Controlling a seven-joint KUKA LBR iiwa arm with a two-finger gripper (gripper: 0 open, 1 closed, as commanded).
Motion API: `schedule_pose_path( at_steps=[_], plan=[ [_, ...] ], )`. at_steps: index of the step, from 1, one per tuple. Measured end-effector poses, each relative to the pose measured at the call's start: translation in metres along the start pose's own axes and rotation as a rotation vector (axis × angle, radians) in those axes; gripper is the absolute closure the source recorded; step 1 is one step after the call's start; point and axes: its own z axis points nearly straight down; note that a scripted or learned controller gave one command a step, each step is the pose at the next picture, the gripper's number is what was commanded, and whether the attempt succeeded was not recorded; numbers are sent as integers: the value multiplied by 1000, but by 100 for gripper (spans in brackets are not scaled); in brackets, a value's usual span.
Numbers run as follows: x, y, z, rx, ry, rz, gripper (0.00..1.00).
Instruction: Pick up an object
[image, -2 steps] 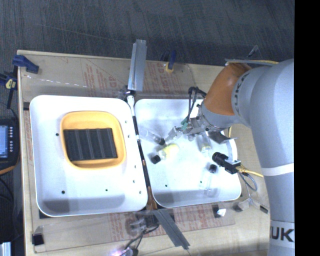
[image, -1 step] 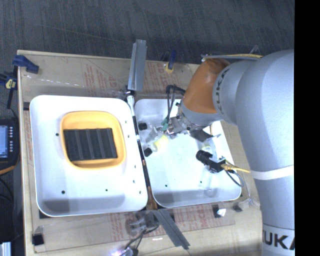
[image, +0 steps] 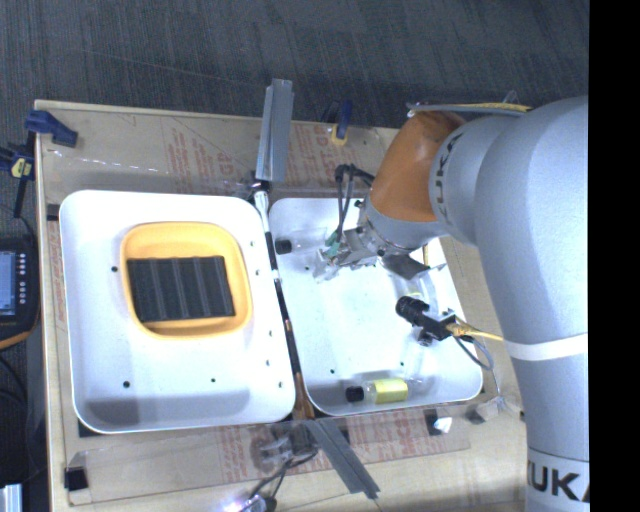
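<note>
Well, from the one camera above the bench, the grey arm (image: 520, 200) reaches in from the right with its orange band (image: 410, 170) over the far edge of the right bin (image: 350, 340). Its gripper (image: 338, 255) hangs low in that bin's far-left part, close to the floor. Whether it is open or closed I cannot tell from this angle, and I see nothing held in it. Three things could be picked. A small black piece (image: 283, 245) sits just to the left of the gripper, hard against the bin's left wall, and is too small for me to name better. A yellow tube (image: 383, 390), which looks like a marker or glue stick, lies at the near wall of the same bin. Its long axis runs left to right and its dark cap is at the left end. It is well apart from the gripper, on the near side and a little to the right. The left bin (image: 170, 370) holds a yellow-rimmed dish (image: 185, 285) with a dark ribbed insert, farther off again across the divide. I judge the black piece the likeliest target because it is nearest. A short move left would reach it, though the wall beside it leaves little room to close on it. For the tube, the closing direction would need to run across that left-right axis.
</note>
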Motion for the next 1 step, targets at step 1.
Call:
schedule_pose_path(
  at_steps=[1],
  plan=[
    [46, 59, -75, -3, 0, -40, 100]
  ],
)
